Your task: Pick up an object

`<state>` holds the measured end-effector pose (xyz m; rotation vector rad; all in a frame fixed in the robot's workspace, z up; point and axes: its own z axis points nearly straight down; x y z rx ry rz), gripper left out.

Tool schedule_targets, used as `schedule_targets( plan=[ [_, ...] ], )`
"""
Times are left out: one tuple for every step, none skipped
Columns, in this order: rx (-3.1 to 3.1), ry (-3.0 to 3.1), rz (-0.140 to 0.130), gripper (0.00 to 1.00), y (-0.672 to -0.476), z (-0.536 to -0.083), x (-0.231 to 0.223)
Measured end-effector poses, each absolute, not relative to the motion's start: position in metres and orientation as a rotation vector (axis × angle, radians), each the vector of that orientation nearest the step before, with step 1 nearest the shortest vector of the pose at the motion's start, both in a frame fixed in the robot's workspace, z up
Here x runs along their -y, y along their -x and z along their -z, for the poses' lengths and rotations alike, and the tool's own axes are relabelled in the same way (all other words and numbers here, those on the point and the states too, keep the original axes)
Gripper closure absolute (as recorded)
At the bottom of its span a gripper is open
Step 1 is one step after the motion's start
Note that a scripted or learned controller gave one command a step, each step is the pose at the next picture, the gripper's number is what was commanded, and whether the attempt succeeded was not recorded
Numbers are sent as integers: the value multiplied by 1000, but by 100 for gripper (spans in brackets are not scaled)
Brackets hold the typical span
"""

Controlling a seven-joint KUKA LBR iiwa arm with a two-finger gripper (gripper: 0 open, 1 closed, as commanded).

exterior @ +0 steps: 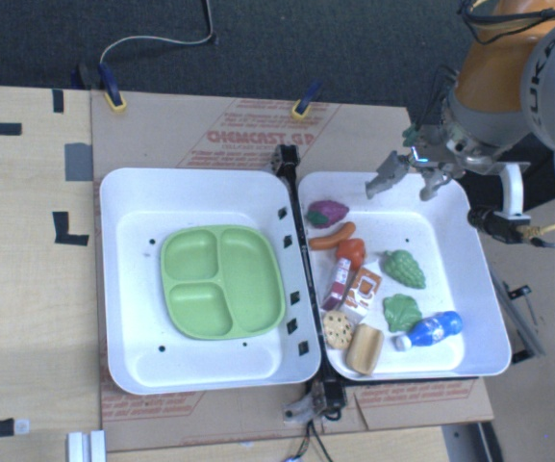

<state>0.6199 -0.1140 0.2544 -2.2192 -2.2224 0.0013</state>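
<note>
A: Nearest the camera, at the front of the right white bin [484,340]: tan bread-roll-shaped toy [365,348], round speckled cookie [336,329], blue plastic bottle with a white cap [431,330] lying on its side. Further back: two green leafy toys [404,269], red-and-white packet [361,291], orange sausage-shaped toy [332,237], purple rounded toy [327,211].

B: Gripper?

A: Gripper [410,179] is over the back rim of the right bin, fingers spread wide, nothing between them. No target committed yet, by the look of it.

B: Best pick?

A: I'd go for the bottle or the upper leafy toy: both sit apart from neighbours. The middle cluster (packet, sausage, red piece) is touching, so fingers would likely snag two things.

B: Approach?

A: Straddle the bottle across its short axis, descend straight, close only once fingers are low beside it. It's round, could roll.

B: Left bin?

A: Green divided plastic tray [224,280] in the left white bin [123,258]. Skip it.
</note>
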Motion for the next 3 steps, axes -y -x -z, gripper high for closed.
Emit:
schedule_targets(
  plan=[
    [2222, 2218, -3, 0, -640, -183, 64],
    [2223, 2222, 1, 0, -650, -86, 100],
    [2225, 2220, 2, 0, -669, -86, 109]
  ],
)
